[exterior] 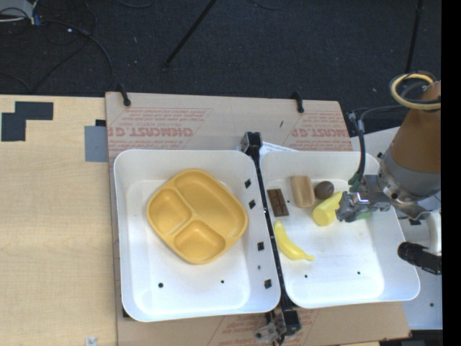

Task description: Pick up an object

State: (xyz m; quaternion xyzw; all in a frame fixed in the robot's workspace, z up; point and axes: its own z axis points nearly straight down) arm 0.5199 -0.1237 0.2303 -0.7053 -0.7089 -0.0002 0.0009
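- Here, in the camera view, the desk [50, 229] carries two white bins side by side: the left bin [133, 280] holds just a yellow divided plate [197, 215], while the right bin [374, 287] holds the small loose things, so that is likely where a pick is meant to happen.
- The arm [421, 146] reaches in from 3 o'clock, its gripper [351, 207] low over the right bin's upper part.
- A yellow block [325, 210] lies just beside the jaws at their 9 o'clock, touching or nearly so; it seems the likeliest target. I do not see it between the jaws, so I would not call it held.
- Whether the jaws are spread or closed is too small and dark to tell.
- Around the block: a dark round object [324, 189] at its 12 o'clock, a tan cylinder [302, 191] at 10 o'clock, a brown bar [277, 202] at 9 o'clock by the divider, and a banana [290, 245] at 7 o'clock.
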